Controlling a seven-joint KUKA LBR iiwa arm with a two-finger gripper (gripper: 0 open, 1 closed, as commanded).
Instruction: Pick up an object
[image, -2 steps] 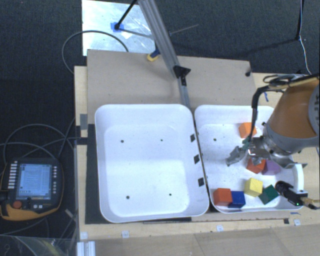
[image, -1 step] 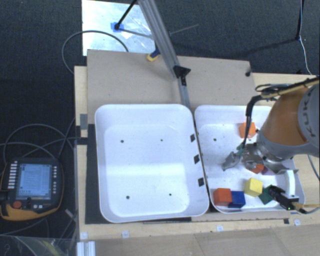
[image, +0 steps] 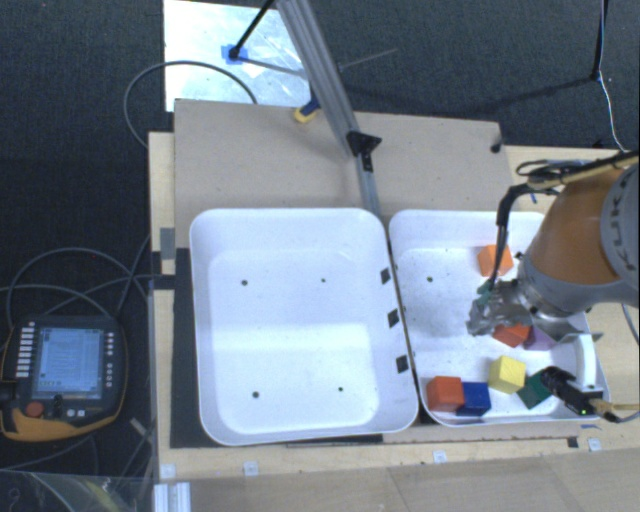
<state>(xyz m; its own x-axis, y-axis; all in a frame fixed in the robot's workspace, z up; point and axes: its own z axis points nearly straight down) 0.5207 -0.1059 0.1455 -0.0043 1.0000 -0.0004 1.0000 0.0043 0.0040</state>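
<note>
Currently the arm (image: 590, 240) reaches over the right bin (image: 430, 260), with the gripper (image: 490, 315) lowered toward the bin floor near its right wall. The step in hand appears to be the descent onto a candidate object. Whether the fingers are spread or closed cannot be told (they read as a blurred grey mass), and nothing is visibly held between them.

Candidate objects all lie in the right bin: a red block (image: 512, 336) just beside the gripper, an orange block (image: 494, 260) farther back, and, near the front edge, a yellow block (image: 506, 374), an orange-red block (image: 445, 391), a blue block (image: 476, 398) and a dark green block (image: 535, 388).

The next move calls for centring the gripper over the red block, closing on it, then lifting straight up to confirm retention. The left bin (image: 290, 320) plays no part.
</note>
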